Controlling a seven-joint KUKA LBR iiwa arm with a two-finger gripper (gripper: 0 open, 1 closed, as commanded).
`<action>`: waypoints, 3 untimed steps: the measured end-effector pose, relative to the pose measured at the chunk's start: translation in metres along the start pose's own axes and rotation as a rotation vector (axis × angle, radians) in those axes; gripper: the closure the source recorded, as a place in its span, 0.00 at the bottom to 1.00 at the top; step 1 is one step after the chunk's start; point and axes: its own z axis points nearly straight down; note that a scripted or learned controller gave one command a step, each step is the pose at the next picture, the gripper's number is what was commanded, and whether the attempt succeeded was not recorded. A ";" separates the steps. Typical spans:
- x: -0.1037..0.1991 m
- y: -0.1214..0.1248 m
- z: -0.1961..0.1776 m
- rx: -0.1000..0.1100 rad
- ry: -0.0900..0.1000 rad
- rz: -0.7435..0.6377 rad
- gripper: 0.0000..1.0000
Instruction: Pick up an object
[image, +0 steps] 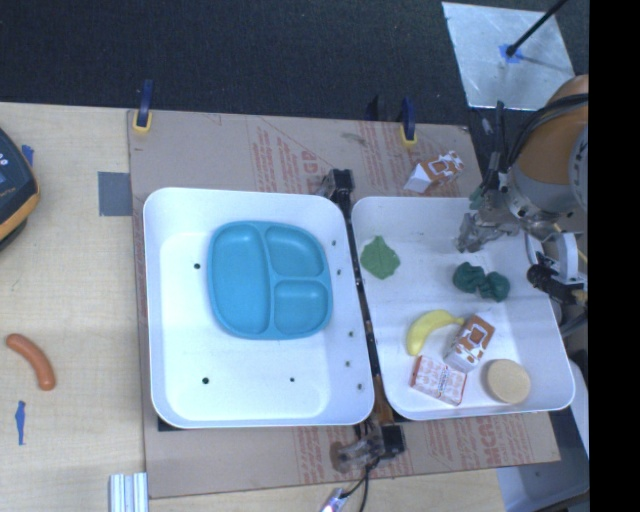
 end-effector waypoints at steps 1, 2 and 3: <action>-0.008 0.000 -0.041 -0.003 0.001 0.003 1.00; -0.008 0.000 -0.040 -0.002 0.002 0.002 0.00; -0.009 -0.051 -0.068 -0.001 0.001 0.001 0.00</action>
